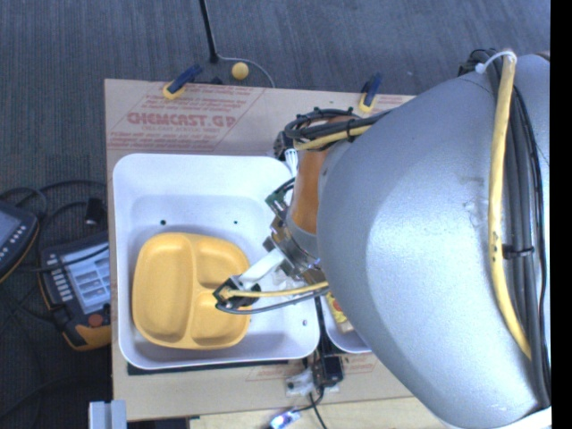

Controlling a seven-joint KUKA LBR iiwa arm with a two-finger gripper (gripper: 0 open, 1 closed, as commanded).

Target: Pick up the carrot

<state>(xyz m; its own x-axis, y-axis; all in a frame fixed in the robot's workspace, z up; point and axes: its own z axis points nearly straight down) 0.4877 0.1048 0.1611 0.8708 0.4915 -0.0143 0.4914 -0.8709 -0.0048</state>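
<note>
Arm [429, 239] hogs the foreground. Carrot? Can't say for sure; an orange scrap [337, 311] peeking from under the arm in the right bin [344, 340] might be it. Gripper [229, 297] sits at its 9 o'clock, over the yellow plate [174, 289] in the left bin [179, 172], fingers parted, nothing between. Looks like the reach step; next it needs to line up on the carrot.

Yellow tray [174, 289], white bin [179, 172]

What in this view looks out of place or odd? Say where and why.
Nothing looks spilled or damaged. The yellow divided tray lies flat in the left white bin, with the gripper at its right edge. The arm hides most of the right bin.
</note>
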